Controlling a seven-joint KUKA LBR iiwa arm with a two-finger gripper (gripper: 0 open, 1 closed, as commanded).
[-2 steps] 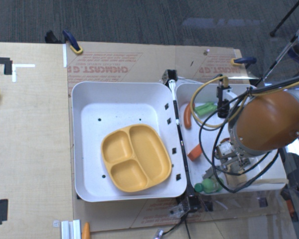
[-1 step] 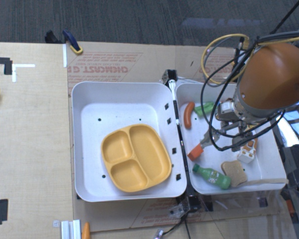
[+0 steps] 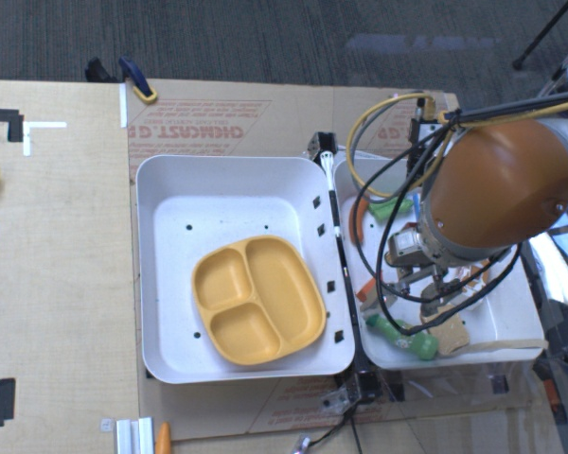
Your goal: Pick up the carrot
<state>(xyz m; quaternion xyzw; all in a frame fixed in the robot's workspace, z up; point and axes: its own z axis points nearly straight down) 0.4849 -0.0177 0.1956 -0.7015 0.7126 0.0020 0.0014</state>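
Arm hanging over R bin (image 3: 511, 334), gripper (image 3: 426, 282) hidden by wrist & cables so can't tell its state, while carrot (image 3: 360, 218) is lying by that bin's L wall, divided yellow plate (image 3: 257, 299) sitting in L bin (image 3: 170, 253).

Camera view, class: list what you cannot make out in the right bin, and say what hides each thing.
- Gripper: the arm covers it from above, so its state is unreadable.
- Carrot: an orange bit shows beside cables; whether it is the carrot is unclear.
- Right bin: arm and cables hide most of its floor.
- Green item: partly covered, too small to identify.
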